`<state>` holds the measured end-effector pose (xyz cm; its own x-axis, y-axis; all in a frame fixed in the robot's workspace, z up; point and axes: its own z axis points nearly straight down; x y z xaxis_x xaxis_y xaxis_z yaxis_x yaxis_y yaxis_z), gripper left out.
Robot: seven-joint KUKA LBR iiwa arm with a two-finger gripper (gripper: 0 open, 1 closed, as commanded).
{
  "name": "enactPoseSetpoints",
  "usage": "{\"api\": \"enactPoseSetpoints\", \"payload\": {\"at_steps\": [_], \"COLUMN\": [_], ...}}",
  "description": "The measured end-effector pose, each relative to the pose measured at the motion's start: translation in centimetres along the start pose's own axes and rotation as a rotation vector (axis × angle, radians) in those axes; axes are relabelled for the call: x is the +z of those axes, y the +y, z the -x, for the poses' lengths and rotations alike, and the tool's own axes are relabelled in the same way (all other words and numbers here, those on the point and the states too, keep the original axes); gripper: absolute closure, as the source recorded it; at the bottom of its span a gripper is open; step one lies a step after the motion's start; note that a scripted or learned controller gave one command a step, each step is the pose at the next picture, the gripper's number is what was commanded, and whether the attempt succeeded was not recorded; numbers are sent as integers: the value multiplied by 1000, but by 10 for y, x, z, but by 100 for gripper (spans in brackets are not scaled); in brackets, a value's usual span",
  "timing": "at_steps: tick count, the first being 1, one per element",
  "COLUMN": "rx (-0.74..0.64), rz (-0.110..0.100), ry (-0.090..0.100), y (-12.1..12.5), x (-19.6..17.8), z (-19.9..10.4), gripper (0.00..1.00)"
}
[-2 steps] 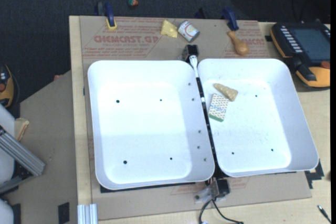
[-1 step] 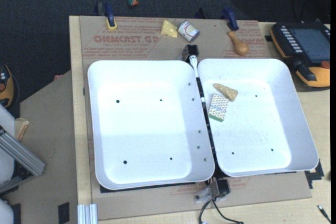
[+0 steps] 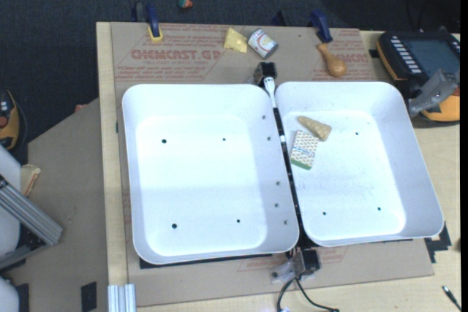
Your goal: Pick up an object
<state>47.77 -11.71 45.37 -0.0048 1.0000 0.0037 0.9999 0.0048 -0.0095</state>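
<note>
Tan wedge-shaped block (image 3: 314,128) and patterned green-white rectangular sponge (image 3: 304,150) lie touching at the right white bin's (image 3: 409,157) upper left, sponge's long axis near vertical; pincer's state cannot be told.

Brown board (image 3: 219,53) under the bins, far edge, left part: red print reading "CHEMCAST", then letters that look like "G P"; the rest cannot be made out.
Same board, far edge, right part: more red print of the same kind, partly covered and too faint to read.
Same board, near edge: faint red print, unreadable.
Dark handheld device (image 3: 423,55) at the right: rows of pale keys, markings too small to read.
Small patterned packet (image 3: 304,150) in the right bin: print too small to read.
</note>
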Motion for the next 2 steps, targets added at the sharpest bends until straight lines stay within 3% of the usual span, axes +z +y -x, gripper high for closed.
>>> {"api": "enactPoseSetpoints", "payload": {"at_steps": [1, 2], "rx": [4, 15], "rz": [15, 15], "ry": [-6, -11], "y": [2, -1], "x": [-15, -38], "z": [3, 113], "gripper": [100, 100]}}
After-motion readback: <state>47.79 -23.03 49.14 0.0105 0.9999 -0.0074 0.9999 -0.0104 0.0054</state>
